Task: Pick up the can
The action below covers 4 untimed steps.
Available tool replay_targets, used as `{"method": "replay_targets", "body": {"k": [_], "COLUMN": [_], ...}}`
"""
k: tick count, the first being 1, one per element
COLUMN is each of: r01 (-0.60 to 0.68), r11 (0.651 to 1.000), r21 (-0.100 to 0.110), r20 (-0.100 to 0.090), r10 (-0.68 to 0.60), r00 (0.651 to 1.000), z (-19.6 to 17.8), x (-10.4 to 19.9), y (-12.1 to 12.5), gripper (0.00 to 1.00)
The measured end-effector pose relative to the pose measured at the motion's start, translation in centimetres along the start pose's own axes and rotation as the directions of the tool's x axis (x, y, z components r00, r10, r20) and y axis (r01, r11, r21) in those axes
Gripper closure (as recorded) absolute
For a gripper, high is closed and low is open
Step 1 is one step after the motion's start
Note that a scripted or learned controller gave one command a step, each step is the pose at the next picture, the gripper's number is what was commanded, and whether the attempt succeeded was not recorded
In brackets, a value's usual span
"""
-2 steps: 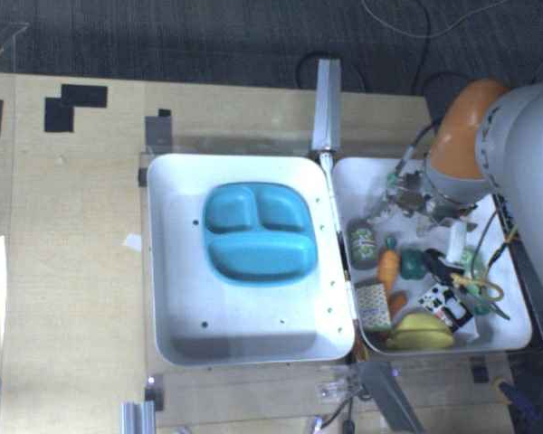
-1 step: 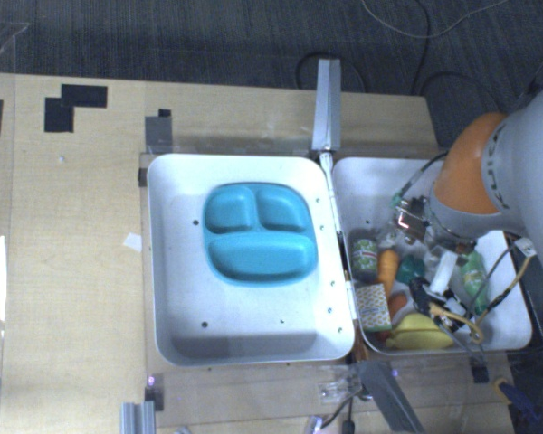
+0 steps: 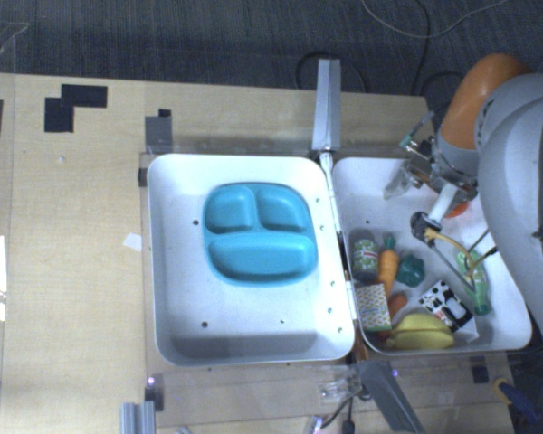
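I see a blue divided tray [image 3: 259,233] mid left bin [image 3: 176,269], carrot [image 3: 388,267], banana [image 3: 422,331], checkered block [image 3: 445,304] crowding right bin's [image 3: 362,183] front edge

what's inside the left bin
A blue divided tray lies in the left bin, about centred. Whatever is beneath the tray is covered.

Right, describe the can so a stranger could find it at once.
Look in the right bin, at the heap of toy food along its near left side. The can lies at the far end of that heap, against the wall shared with the left bin. It is dark and cylindrical, beside an orange carrot.
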State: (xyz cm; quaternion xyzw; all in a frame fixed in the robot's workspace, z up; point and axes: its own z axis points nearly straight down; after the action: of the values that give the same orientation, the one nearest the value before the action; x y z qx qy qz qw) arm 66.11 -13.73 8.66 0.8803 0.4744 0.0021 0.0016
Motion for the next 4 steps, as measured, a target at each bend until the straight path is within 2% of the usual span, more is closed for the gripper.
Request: {"method": "replay_targets", "body": {"k": [1,2,3,4], "r01": [-0.038,-0.032,-0.113,0.041], "r11": [0.999,0.999,0.994,0.999], "r21": [-0.002,-0.008,-0.001,-0.002], "r20": [-0.001,-0.007,-0.001,0.000], "r10": [0.038,0.032,0.113,-0.041], "r00": [0.999,0.999,0.994,0.999], "z": [-0.2,-1.5,-11.8,-32.7], "x": [-4.9,-4.6,-0.4,-2.4], "y": [-4.5,-4.3,0.7,1.3], "gripper": [0.00,1.00,1.00,1.00]}}
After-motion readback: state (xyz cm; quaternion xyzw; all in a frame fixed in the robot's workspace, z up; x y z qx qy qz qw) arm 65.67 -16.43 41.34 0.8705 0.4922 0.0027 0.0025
